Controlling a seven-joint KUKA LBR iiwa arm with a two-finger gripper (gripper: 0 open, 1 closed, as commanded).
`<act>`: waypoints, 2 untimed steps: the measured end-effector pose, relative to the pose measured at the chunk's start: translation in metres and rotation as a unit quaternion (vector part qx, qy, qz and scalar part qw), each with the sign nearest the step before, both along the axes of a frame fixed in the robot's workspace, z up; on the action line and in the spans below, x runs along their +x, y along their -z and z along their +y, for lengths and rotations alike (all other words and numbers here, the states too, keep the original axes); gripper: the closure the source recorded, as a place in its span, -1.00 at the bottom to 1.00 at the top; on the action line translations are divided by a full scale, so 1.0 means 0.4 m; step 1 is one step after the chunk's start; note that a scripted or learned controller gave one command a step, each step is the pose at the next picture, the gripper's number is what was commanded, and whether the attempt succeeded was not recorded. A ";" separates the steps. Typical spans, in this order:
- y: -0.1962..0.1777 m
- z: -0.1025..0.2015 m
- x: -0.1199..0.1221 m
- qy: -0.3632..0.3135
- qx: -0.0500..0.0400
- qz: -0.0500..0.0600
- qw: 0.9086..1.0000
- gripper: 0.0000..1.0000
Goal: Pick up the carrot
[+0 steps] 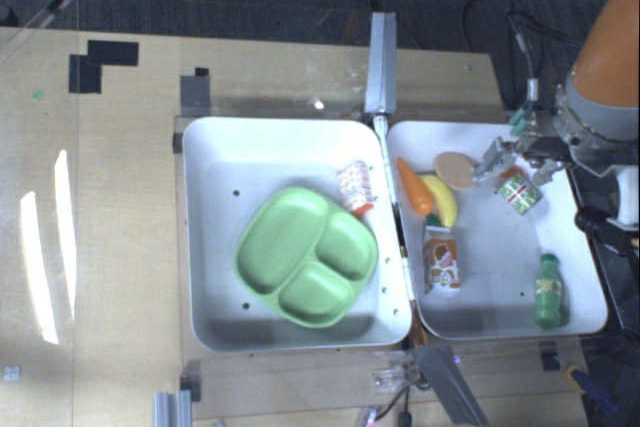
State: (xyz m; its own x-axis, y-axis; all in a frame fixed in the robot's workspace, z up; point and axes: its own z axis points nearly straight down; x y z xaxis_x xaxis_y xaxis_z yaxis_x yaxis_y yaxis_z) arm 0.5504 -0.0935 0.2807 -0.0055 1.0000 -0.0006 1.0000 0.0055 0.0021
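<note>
The left bin [200, 215] holds a green divided plate [307, 255], with a small white-and-red packet [355, 187] lying just beyond its far right corner.

In the right bin [590, 315], the carrot [414, 187] lies hard against the left wall, slanting from far-left to near-right, and its right flank touches the banana [441, 200]. A small juice carton [442, 260] sits just near of both, a round tan piece [455, 170] lies just past the banana's far end, and a green bottle [547, 290] stands at the near right.

The gripper [510, 160] hovers at the far right of this bin, above a small red-and-green box [517, 192] and well apart from the carrot. How far its fingers are parted cannot be told, and nothing shows between them.

To do the reach well, I judge it should travel left, turn so the fingers straddle the carrot across its width, and come down near the carrot's far end, where the wall and banana crowd it least.
</note>
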 end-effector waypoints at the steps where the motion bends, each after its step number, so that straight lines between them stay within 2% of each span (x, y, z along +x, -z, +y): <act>1: -0.029 0.002 0.004 -0.002 0.000 -0.002 1.000 1.00; 2: -0.029 0.002 0.004 -0.002 0.000 -0.002 1.000 -1.00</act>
